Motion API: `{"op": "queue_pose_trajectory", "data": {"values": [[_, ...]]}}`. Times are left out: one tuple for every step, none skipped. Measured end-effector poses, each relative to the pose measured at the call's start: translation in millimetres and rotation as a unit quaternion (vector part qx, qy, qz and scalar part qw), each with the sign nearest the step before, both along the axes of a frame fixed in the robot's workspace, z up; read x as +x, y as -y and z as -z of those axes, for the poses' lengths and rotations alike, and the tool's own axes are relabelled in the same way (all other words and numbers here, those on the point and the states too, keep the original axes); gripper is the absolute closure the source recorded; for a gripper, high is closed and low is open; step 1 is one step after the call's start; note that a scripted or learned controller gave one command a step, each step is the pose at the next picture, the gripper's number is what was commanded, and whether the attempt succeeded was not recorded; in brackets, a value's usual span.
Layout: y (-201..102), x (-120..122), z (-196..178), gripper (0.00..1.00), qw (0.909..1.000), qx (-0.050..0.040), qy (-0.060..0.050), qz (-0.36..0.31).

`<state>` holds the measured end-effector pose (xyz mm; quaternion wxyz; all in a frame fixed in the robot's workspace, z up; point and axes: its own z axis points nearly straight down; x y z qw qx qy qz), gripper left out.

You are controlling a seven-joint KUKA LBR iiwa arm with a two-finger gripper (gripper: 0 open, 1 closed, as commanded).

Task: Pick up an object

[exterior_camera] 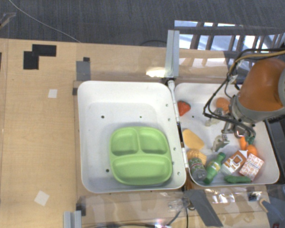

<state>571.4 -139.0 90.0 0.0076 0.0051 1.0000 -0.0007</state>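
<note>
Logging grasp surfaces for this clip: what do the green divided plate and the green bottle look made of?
Green divided plate: likely moulded plastic, matte, uniform colour with soft rounded compartment ridges. Green bottle: apparently glossy plastic or glass, with a bright highlight along its body; too small to settle.

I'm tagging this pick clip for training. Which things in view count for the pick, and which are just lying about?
For the pick:
gripper, low in the right bin
green bottle
yellow wedge
red piece
two small cartons
green pod
can

Lying about:
green divided plate, in the left bin
</note>
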Motion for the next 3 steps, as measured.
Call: {"op": "queue_pose_trajectory", "data": {"values": [[41,60,-10,0.00,0.9998,-0.0002,-0.001,0.019],[44,21,1,0.00,0.9998,-0.0002,-0.001,0.018],[43,26,-15,1.00,0.9999,-0.0021,0.007,0.014]]}}
